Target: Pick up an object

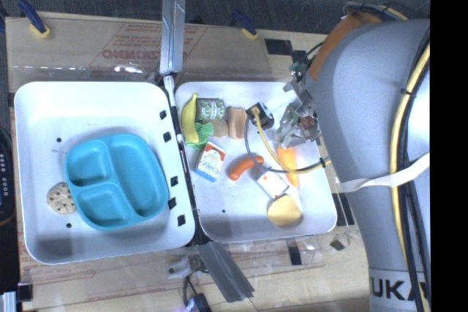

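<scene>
Gripper (296, 124) hangs low at the right bin's (219, 226) far right side, just above an orange carrot (289, 163), presumably lining up a grasp. Jaws' state: cannot tell.

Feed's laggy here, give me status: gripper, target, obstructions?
Gripper low over right bin, fingers unreadable. Carrot just below it. Cable loops across the carrot.

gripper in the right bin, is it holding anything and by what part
Cannot be told. The gripper is low over the right bin, above the orange carrot, but its fingertips are too cluttered and small to show anything between them.
</scene>
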Action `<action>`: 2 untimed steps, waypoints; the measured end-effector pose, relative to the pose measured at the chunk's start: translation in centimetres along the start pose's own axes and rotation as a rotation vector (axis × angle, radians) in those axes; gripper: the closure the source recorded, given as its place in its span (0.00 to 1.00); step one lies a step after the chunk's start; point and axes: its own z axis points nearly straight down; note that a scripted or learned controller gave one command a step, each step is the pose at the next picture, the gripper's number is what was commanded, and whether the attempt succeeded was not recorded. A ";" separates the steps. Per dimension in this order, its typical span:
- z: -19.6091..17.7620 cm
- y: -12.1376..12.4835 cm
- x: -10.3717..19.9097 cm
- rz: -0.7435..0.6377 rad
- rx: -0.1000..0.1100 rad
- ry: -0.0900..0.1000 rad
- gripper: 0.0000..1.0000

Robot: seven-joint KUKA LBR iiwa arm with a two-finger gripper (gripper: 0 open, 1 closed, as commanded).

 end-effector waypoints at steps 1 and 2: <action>-8.5 -8.3 -2.0 -0.036 -0.001 0.006 1.00; -7.3 -12.5 3.5 -0.002 -0.002 0.000 1.00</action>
